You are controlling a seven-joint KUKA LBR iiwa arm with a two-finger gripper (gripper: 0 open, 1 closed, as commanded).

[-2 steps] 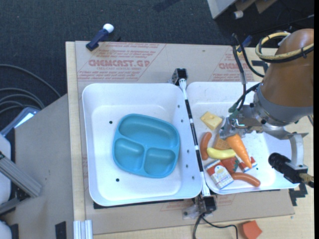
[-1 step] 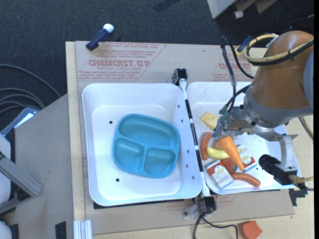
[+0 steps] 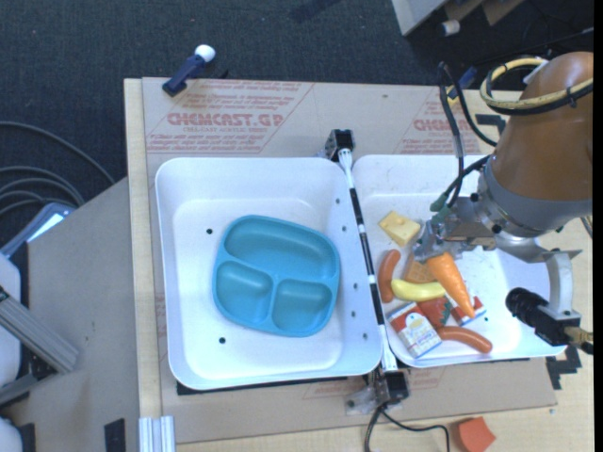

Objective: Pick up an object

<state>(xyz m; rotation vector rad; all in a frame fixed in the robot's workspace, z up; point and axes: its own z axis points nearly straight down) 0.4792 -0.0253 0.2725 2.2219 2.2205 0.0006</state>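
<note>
Gripper [image 3: 435, 243] sat low over the carrot [image 3: 450, 281] in the right bin [image 3: 499, 351] — probably targeting it; grip state couldn't be told.

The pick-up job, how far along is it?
Done: the arm's tool is down in the right white bin, at the orange toy carrot. In hand: nothing visibly gripped. Left: closing on a piece and lifting; the carrot and yellow banana lie in the bin.

red "CHEMCAST GP" print, apparently, on brown board [image 3: 236, 116], repeated partly at right
</note>
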